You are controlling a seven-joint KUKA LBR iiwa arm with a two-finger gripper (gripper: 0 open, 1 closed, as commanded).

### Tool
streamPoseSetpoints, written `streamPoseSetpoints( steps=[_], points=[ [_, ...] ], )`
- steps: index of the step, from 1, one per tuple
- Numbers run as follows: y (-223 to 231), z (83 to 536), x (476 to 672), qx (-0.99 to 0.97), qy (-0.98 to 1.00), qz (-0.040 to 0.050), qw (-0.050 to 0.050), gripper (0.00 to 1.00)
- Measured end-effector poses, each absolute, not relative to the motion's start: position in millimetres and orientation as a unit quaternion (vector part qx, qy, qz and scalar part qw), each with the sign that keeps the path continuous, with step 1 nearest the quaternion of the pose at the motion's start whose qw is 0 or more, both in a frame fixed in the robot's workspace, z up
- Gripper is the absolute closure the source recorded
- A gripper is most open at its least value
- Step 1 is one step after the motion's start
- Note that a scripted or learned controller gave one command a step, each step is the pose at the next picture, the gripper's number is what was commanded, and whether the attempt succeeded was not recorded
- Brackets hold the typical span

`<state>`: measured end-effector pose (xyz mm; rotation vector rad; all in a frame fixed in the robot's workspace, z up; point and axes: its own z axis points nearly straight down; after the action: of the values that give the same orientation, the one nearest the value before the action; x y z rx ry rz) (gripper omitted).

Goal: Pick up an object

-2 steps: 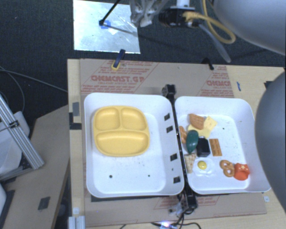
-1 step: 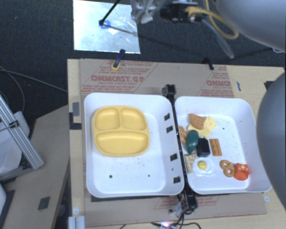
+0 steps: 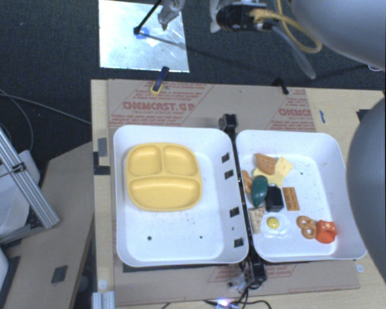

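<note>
The right bin (image 3: 325,148) holds several toy foods in a cluster. Among them are a brown bread piece (image 3: 264,162), a yellow wedge (image 3: 281,168), a dark green piece (image 3: 259,189), a black block (image 3: 274,198), a fried egg (image 3: 273,224), a pretzel (image 3: 306,227) and a red-orange piece (image 3: 325,232). A yellow divided plate (image 3: 163,176) lies in the left bin (image 3: 175,241). My gripper (image 3: 170,11) is at the top edge of the view, far beyond both bins and above a shiny sheet; nothing is seen in it.
The grey arm (image 3: 338,24) crosses the top right, and its bulk also covers the right edge beside the right bin. A yellow cable (image 3: 295,30) loops at the wrist. A reflective sheet (image 3: 145,36) lies on the floor behind the bench. Black clips (image 3: 236,181) join the bins.
</note>
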<state>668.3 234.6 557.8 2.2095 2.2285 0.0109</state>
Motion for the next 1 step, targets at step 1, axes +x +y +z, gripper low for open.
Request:
streamPoseSetpoints(
  steps=[1],
  points=[
    [234.9,569.5,668.2,0.703,0.711,0.0049,0.002,1.0]
  ],
)
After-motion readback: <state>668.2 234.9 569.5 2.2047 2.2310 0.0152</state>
